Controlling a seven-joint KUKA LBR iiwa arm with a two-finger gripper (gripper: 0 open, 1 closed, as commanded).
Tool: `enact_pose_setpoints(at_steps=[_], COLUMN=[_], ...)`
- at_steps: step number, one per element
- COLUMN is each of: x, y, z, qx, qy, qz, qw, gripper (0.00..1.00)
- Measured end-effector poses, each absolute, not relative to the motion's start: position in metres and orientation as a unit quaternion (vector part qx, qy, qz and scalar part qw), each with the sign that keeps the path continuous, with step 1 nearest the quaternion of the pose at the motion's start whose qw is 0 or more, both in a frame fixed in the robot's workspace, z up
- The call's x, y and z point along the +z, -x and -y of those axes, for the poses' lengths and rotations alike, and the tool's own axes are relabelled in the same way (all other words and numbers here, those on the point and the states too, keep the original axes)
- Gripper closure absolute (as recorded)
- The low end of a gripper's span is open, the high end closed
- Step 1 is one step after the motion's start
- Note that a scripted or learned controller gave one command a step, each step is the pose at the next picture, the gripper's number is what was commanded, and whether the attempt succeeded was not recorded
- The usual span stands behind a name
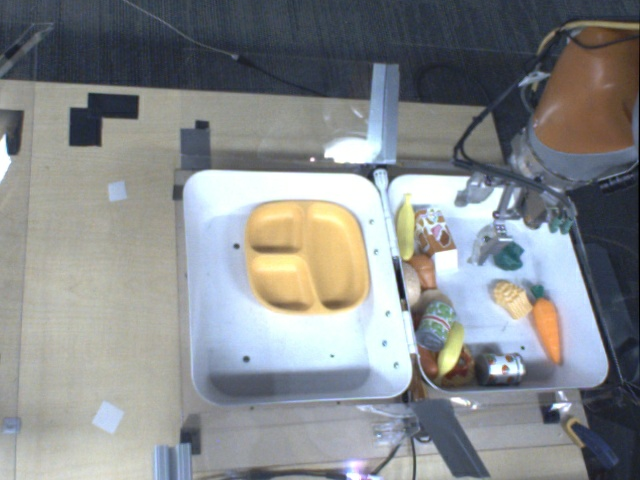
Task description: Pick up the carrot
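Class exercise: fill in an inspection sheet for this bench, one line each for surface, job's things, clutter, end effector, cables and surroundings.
Surface: wooden bench bearing a left bin and a right bin side by side.
Job's things: carrot lying near the right bin's right wall, untouched.
Clutter: yellow divided plate in the left bin; banana, can, small green item and other toy foods in the right bin.
End effector: end effector over the right bin's upper part, beside the green item; finger state unclear.
Cables: black cable looping beside the arm.
Surroundings: dark floor beyond the bench.
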State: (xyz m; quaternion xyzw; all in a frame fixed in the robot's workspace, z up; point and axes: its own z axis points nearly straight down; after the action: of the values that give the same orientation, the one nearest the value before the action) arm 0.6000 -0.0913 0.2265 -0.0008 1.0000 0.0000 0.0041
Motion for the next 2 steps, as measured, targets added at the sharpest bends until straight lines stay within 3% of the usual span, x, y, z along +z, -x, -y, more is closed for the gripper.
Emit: enact_pose_setpoints(at_steps=[1,2], x=[0.150,0.089], y=[-0.572,-0.551], z=[0.194,0.200], qx=[-0.0011,-0.0015], qy=[0.024,-0.006], qz=[-1.000,-1.000], qw=[0.001,0.008], gripper=[0.00,0.00])
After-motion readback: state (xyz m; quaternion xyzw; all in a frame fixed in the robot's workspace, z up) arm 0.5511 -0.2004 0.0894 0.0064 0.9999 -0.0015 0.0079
